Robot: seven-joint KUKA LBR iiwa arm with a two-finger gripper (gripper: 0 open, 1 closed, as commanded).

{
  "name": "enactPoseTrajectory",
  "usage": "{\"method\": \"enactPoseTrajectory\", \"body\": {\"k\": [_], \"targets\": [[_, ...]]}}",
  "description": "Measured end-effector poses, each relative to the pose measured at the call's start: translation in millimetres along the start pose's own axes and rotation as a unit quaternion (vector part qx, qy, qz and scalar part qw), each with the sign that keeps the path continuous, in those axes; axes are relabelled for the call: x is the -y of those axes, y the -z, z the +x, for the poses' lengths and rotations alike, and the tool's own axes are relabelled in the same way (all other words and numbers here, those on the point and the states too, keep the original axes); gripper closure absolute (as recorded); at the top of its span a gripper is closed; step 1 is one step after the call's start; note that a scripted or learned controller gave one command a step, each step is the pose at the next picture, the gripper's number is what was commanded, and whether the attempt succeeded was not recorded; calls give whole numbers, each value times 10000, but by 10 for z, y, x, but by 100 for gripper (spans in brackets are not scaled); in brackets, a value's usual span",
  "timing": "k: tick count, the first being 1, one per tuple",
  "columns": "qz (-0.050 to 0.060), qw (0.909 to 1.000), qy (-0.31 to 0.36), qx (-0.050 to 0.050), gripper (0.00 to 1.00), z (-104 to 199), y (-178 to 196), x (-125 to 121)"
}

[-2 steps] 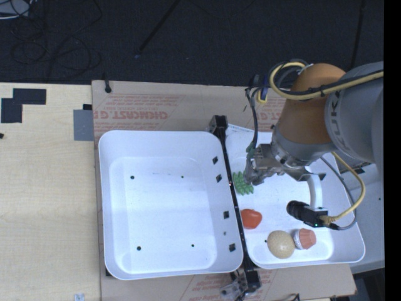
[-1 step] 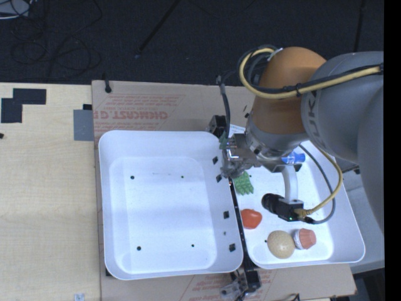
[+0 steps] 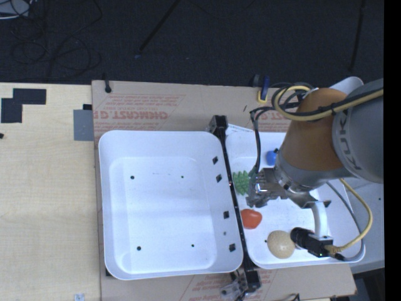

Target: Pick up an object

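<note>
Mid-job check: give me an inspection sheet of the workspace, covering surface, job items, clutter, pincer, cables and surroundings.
Surface: cardboard sheet on a wooden bench, bearing the left bin and right bin side by side.
Job items: in the right bin, a red object, a cream rounded object, a green leafy object and a blue object, partly hidden by the arm.
Clutter: nothing seen.
Pincer: pincer low over the right bin, near the green object; finger state unclear.
Cables: yellow and black cables looped at the wrist.
Surroundings: dark floor behind the bench, with loose wires.
</note>
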State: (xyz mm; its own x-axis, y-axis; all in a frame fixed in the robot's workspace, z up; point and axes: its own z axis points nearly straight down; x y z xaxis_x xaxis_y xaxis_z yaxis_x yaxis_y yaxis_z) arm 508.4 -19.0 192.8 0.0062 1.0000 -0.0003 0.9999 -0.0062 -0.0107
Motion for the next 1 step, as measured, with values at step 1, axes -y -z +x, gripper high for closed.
{"method": "enactPoseTrajectory", "body": {"k": [1], "targets": [[-78, 9999, 69, -14, 100, 646, 784, -272]]}}
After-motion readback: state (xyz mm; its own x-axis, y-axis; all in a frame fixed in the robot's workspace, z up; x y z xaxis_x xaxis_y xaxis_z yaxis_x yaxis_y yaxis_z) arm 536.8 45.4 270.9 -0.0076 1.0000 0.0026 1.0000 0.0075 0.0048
